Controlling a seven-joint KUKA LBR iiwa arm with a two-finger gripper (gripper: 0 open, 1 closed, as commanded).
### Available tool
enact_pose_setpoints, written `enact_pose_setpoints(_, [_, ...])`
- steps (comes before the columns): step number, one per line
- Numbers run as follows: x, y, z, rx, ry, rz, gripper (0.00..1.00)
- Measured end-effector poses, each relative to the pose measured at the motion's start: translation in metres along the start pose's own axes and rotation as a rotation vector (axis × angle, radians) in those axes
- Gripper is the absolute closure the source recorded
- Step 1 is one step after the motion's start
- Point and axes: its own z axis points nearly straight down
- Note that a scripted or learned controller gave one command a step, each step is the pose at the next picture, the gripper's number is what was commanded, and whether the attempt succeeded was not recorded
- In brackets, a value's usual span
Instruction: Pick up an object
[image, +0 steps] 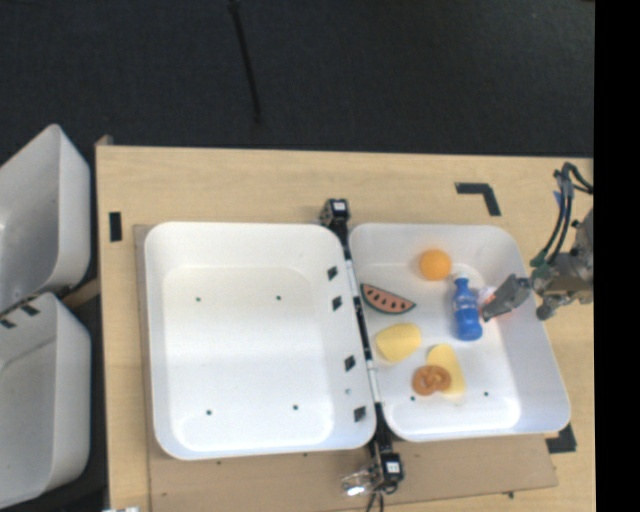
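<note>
Blue bottle (466, 309) in right bin (530, 400); gripper (503, 300) just beside, approach step; closure can't tell; next reach left.

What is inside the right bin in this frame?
The right bin holds an orange ball, a blue bottle, a watermelon slice, a yellow piece and a brown pretzel lying on another yellow piece, partly covering it.
</note>
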Motion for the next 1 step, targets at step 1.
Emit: enact_pose_setpoints(1, [0.0278, -0.0168, 0.1705, 0.015, 0.006, 0.000, 0.00])
